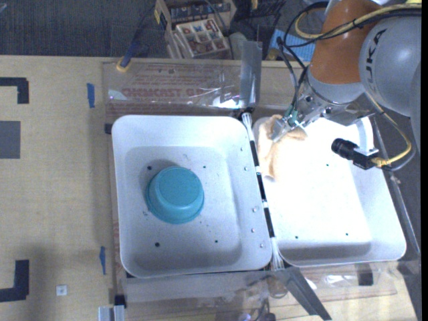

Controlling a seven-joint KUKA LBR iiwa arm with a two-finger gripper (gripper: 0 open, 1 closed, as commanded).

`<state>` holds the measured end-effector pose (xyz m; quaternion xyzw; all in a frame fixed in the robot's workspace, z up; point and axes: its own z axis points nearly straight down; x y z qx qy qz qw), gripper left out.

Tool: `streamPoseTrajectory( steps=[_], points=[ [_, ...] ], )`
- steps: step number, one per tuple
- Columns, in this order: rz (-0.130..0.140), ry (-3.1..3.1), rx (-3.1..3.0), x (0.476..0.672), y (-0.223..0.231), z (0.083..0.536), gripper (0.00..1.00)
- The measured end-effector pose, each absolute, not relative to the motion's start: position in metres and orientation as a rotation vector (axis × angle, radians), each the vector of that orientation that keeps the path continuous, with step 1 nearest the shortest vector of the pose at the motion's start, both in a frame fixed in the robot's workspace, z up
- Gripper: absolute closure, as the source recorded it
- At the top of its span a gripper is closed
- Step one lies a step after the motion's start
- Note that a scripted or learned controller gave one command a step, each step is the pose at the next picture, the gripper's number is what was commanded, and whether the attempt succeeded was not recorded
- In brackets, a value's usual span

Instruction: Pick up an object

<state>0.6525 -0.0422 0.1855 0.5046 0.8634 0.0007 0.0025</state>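
Note:
A pale peach cloth point(270, 154) lies bunched in the far left corner of the right bin point(334, 246), draped along the wall between the bins. My gripper point(291, 122) hangs over that corner, and its tips meet a raised fold of the cloth. The fold is drawn up between the fingers, so the gripper is shut on the cloth. The rest of the cloth trails down to the bin floor. A teal bowl point(175, 194) sits upside down in the middle of the left bin point(134, 139), well apart from the gripper.
A black cable connector point(350, 151) from the arm hangs over the right bin's far right part. A clear plastic sheet point(174, 89) lies behind the left bin. Boxes and wires crowd the area behind the bench.

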Motion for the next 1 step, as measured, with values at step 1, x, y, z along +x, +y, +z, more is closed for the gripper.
streamPoseTrajectory(
  steps=[1],
  points=[
    [0.000,2.758,1.504,0.6368,-0.0313,0.1959,1.00]
  ],
)
